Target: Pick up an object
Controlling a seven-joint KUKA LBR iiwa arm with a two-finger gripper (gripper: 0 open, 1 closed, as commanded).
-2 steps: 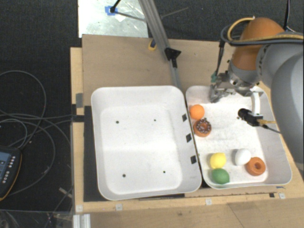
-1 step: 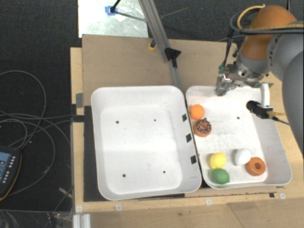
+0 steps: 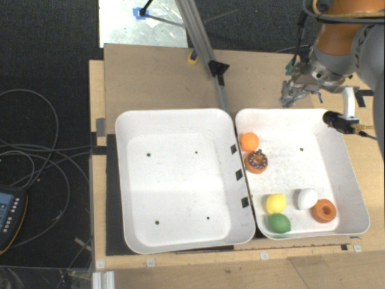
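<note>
Hovering over the right bin's point(image 3: 343, 161) far rim, gripper point(image 3: 293, 95) grip unreadable; nearest target, orange ball point(image 3: 249, 141), down-left by the divider, chocolate donut point(image 3: 257, 161) just below.

The grey arm point(image 3: 361, 38) enters at the upper right of the camera view, its orange band point(image 3: 346, 17) sitting above the wrist. From there the wrist angles down and to the left, ending in the gripper point(image 3: 293, 95), whose dark fingers point downward. The fingers are too small and blurred to judge their spacing.
</note>
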